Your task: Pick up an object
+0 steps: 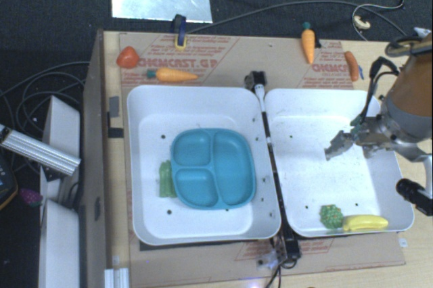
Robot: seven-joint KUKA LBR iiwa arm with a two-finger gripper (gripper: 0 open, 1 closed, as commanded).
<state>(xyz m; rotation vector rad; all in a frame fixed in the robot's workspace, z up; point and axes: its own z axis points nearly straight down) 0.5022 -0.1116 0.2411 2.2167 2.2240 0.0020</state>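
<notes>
In the right bin (304,111), a green broccoli piece (331,216) and a yellow banana (366,222) lie side by side near the front wall. My gripper (336,145) hangs over the right bin's middle right, above and behind those two, with nothing visible between its fingers. The left bin (155,104) holds a blue divided plate (212,168) with a green piece (166,179) at the plate's left edge.
On the bench behind the bins lie a tomato (127,57), a carrot (176,76), a second carrot (308,43) and a small orange piece (352,65). A black divider (267,138) runs between the bins. Cables lie on the floor at left.
</notes>
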